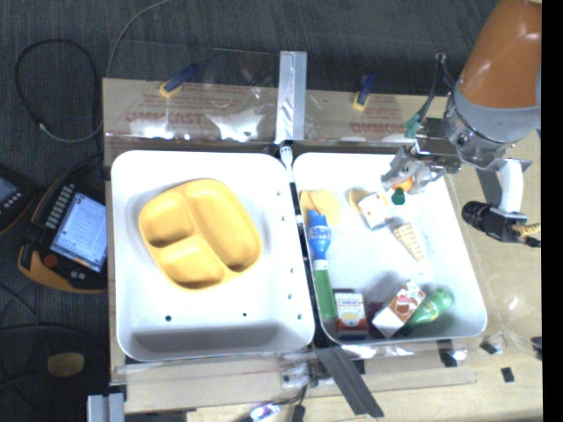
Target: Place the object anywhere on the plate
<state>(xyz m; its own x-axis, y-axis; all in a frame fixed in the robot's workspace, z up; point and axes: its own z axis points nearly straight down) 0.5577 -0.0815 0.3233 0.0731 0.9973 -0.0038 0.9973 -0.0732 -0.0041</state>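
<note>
Below gripper (403, 179) in rt bin (471, 275), small carton (373, 209), apart, plate (199, 232) lt bin.

My arm (503, 55) reached in from the right side, and its orange band was seen above the grey wrist. My gripper (403, 179) hung low at the end, pointing to the left and down. I could not see how its tips stood.

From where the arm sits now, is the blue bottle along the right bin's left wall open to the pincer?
Probably yes. The blue bottle lies bare from above, though it hugs the bin wall and a green stick lies close below it. The pincer hangs over the same bin's far side.
</note>
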